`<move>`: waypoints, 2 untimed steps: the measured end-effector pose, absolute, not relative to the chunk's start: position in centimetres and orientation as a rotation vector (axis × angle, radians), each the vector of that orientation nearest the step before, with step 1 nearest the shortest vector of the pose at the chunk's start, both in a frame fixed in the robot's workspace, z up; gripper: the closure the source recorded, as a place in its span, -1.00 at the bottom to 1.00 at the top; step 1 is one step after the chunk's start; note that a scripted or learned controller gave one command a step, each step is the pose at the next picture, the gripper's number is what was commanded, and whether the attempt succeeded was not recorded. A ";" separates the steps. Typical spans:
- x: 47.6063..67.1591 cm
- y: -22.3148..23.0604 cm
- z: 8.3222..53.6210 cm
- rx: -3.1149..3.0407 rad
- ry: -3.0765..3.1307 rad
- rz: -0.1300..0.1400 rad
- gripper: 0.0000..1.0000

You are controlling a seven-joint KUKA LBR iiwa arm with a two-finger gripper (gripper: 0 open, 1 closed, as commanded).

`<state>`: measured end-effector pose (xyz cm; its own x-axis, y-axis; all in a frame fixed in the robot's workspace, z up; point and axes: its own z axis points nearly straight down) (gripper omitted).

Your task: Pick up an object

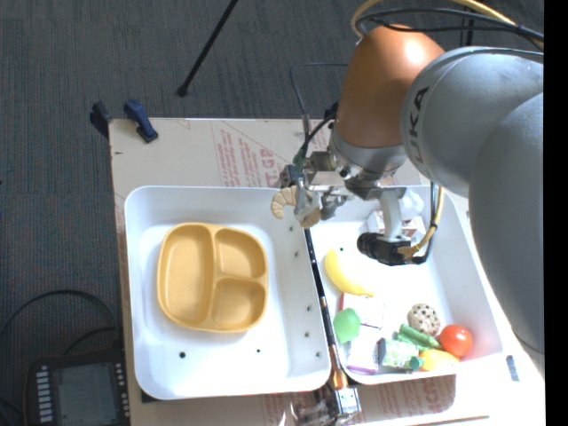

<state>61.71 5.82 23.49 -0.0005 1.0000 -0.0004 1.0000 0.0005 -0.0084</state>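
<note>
My gripper hangs over the far end of the wall between the two white bins. A small pale beige thing sits right against its left side, over the far right corner of the left bin; whether it is gripped I cannot tell. In the right bin lie a yellow banana, a green ball-like toy, a brown speckled ball, a red tomato and several small toys along the near wall.
A yellow divided plate lies in the left bin. A white crumpled thing rests at the far side of the right bin, under the arm. Blue clamps sit at the board's far left corner.
</note>
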 end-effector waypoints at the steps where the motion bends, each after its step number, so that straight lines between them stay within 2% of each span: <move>1: 61.4 5.6 22.2 -2.215 -2.220 0.012 1.00; 2: 64.4 3.9 19.5 -2.218 -2.219 0.010 1.00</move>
